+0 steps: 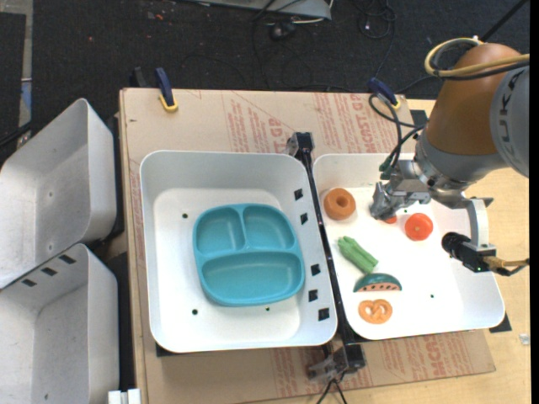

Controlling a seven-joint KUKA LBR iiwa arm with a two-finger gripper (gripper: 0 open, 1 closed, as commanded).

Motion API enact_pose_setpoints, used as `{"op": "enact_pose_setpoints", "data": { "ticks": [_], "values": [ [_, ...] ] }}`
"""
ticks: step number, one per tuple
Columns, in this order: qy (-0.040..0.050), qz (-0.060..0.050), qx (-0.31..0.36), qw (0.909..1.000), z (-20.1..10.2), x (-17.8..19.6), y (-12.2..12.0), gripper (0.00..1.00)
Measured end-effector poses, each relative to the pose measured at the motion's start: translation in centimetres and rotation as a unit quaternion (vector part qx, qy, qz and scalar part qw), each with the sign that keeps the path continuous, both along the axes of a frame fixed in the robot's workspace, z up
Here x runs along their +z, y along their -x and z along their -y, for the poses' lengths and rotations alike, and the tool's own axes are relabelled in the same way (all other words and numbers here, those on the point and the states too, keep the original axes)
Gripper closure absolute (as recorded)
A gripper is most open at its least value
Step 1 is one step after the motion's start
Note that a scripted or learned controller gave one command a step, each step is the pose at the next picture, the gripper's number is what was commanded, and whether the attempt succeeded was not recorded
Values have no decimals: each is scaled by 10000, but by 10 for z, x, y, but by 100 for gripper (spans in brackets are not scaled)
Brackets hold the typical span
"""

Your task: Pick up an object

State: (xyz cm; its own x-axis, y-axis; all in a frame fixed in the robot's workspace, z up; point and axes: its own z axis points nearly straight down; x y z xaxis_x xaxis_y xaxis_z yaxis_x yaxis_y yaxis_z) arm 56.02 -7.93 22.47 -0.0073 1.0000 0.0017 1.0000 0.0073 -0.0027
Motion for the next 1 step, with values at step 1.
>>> {"op": "enact_pose_setpoints", "data": {
  "ticks": [1],
  "values": [
    [-3, 14, 11, 10000, -64, 5, 0, 100]
  ]
}}
